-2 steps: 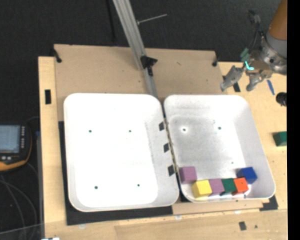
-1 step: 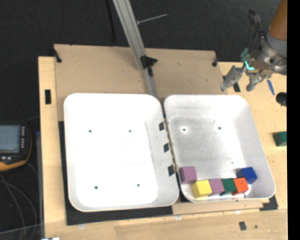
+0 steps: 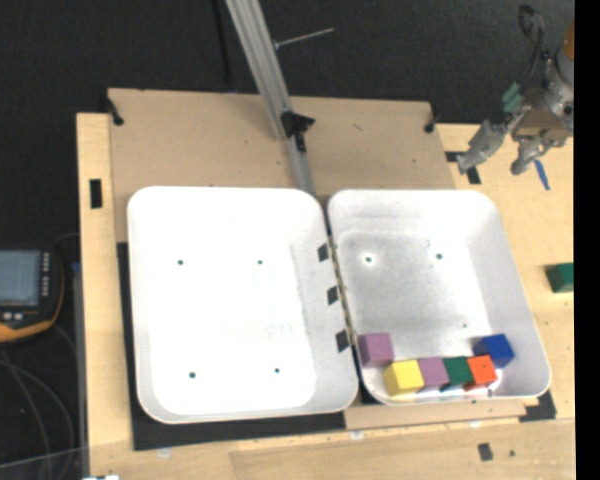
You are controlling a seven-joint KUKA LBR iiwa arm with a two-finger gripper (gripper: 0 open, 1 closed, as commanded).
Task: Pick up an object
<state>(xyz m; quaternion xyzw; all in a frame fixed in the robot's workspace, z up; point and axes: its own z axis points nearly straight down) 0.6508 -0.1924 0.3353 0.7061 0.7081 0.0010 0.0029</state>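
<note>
Gripper (image 3: pixel 508 152) poised beyond the right bin (image 3: pixel 480 218), off its far-right corner, fingers spread and holding nothing. Blocks crowded along the near wall, at about seven o'clock from the gripper and well apart: purple cube (image 3: pixel 376 347), yellow cube (image 3: pixel 404 376), green (image 3: pixel 457 370), orange (image 3: pixel 481 370), blue (image 3: pixel 495 348). Row running nine to three.

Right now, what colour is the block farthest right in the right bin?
Blue, camera view.

Bench (image 3: pixel 380 128) under two white bins (image 3: pixel 230 298)
</note>
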